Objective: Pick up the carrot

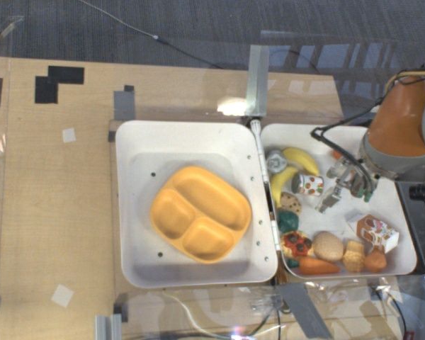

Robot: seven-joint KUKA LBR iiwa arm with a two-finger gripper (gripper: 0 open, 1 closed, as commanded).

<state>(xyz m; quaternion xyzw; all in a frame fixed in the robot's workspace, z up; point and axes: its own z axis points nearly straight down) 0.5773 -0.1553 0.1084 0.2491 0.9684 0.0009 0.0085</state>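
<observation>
The carrot (317,265), orange and tapered, lies along the front wall of the right bin (404,211), its tip pointing left. It lies just in front of a tan round bun (328,246) and beside a red item (296,243). My gripper (331,188) hangs over the middle of the right bin, well behind the carrot and slightly to its right. It is open, with nothing between its fingers. The grey arm with its orange band (404,122) comes in from the right.
Several toy foods crowd the right bin: two bananas (301,160), a small strawberry carton (311,185), a cookie (290,203), a green piece (288,220), a second carton (377,233), a yellow block (353,255) and an orange ball (375,261). A yellow divided plate (200,212) sits in the left bin (134,190).
</observation>
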